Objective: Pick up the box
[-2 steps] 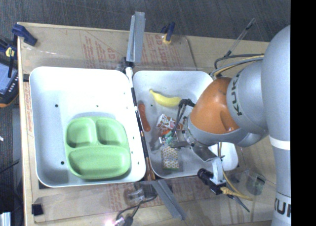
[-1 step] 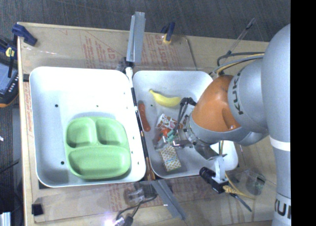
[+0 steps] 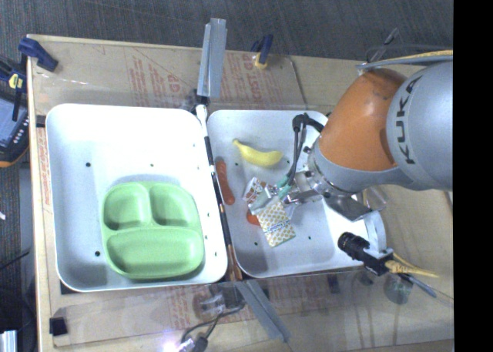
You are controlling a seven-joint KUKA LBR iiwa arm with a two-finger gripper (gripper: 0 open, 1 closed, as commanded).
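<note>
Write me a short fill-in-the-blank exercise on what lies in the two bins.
1. The green tray lies in the ____ bin.
2. The banana is coloured ____.
3. The patterned box lies in the same bin as the ____.
4. The arm's band above the wrist is ____.

Missing words: left; yellow; banana; orange

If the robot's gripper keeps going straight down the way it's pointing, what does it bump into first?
Most likely the small patterned box lying in the right bin. The gripper hangs right over the box's upper edge, pointing down. Depth is hard to judge here, so it might touch the crinkly wrapper beside it instead.
</note>
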